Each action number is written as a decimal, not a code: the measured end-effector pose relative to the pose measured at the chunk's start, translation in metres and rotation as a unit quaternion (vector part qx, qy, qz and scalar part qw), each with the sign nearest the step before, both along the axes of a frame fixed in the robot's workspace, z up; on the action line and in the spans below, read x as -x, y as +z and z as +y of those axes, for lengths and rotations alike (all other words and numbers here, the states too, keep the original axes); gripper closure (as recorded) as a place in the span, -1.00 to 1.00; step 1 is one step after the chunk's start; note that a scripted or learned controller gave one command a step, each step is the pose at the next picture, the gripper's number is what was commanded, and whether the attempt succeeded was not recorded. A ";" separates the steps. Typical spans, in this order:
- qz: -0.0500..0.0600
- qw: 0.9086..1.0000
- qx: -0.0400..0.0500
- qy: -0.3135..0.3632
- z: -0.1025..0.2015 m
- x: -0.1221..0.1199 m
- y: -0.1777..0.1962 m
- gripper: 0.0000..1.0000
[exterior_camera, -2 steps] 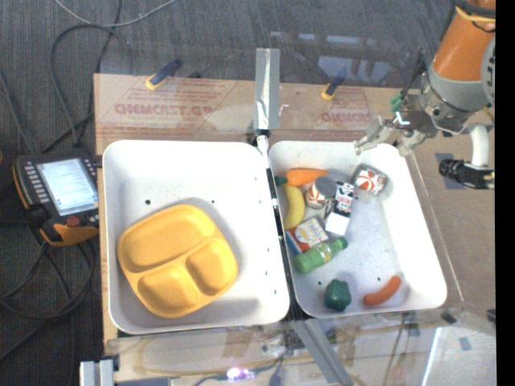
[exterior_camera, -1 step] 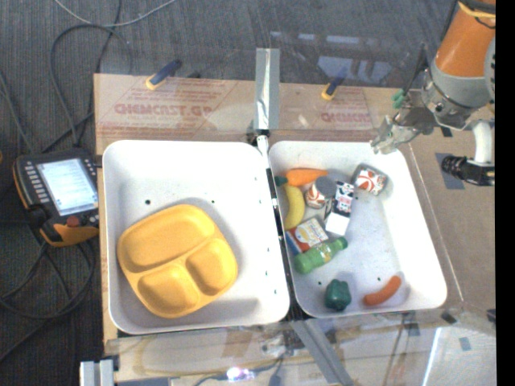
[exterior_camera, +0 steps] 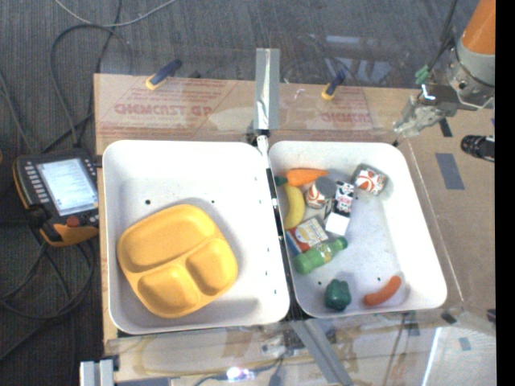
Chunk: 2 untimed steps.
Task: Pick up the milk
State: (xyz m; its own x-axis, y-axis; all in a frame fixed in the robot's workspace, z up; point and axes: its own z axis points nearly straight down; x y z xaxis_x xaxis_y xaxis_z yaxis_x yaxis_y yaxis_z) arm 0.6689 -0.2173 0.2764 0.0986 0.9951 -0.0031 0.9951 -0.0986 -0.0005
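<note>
Faint red print, reversed and not legible, on the cardboard (exterior_camera: 173, 111) behind the left bin; similar faint red lettering on the cardboard (exterior_camera: 342, 117) behind the right bin, also unreadable. Lit screen on the pendant (exterior_camera: 63, 185) at far left, contents too small to read. Black-and-white pattern on the milk (exterior_camera: 342, 206) carton, no words legible. Coloured label on the small packet (exterior_camera: 311, 232) beside the banana, print too small to make out. Red-and-white pattern on the can (exterior_camera: 370, 181), no readable brand.
</note>
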 end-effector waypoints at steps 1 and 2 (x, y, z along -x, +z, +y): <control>0.000 0.995 0.000 -0.105 0.052 0.000 0.046 1.00; 0.001 1.000 0.001 0.021 0.031 0.001 -0.002 1.00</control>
